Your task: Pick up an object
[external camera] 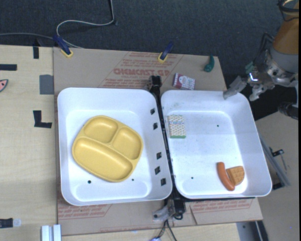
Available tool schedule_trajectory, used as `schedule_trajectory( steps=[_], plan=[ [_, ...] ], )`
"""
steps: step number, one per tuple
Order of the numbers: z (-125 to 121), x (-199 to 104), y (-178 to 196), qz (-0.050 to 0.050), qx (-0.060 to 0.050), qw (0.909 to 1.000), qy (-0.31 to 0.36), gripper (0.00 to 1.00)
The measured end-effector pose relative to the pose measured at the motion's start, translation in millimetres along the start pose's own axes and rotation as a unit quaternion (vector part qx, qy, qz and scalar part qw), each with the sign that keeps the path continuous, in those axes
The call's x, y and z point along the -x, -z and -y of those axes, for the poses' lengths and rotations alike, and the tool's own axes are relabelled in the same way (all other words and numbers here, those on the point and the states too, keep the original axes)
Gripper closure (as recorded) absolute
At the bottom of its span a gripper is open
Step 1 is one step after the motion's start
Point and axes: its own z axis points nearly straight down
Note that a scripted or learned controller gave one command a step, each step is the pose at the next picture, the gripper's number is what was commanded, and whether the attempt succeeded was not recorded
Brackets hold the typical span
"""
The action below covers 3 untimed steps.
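At the far right, the arm is cut off by the frame; its pincer (239, 87) hovers over the right bin's (251, 117) far corner, finger state unclear. That bin holds a hot dog (225, 176), an orange wedge (236, 174) and a small card (176, 126); the hot dog lies well apart, near-right. The left bin (70, 102) holds a yellow divided plate (107, 148).

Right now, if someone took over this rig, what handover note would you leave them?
Hand: above the right bin's far right corner, nothing between its fingers; open or shut not visible.
Left bin: yellow divided plate.
Right bin: sausage and orange wedge side by side at the near right corner, a small patterned card near the left wall.
Done: nothing picked yet.
Left: descend on one object, grasp, lift.
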Motion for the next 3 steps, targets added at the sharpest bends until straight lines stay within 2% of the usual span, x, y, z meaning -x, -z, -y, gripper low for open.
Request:
schedule_trajectory(
  steps=[1,2,3],
  plan=[
    [46,3,-138,-0.001,0.001,1.0000,0.001,0.00],
    [92,2,-145,-0.001,0.005,1.0000,0.002,0.00],
    [160,2,-146,-0.002,0.004,1.0000,0.001,0.00]
  ],
)
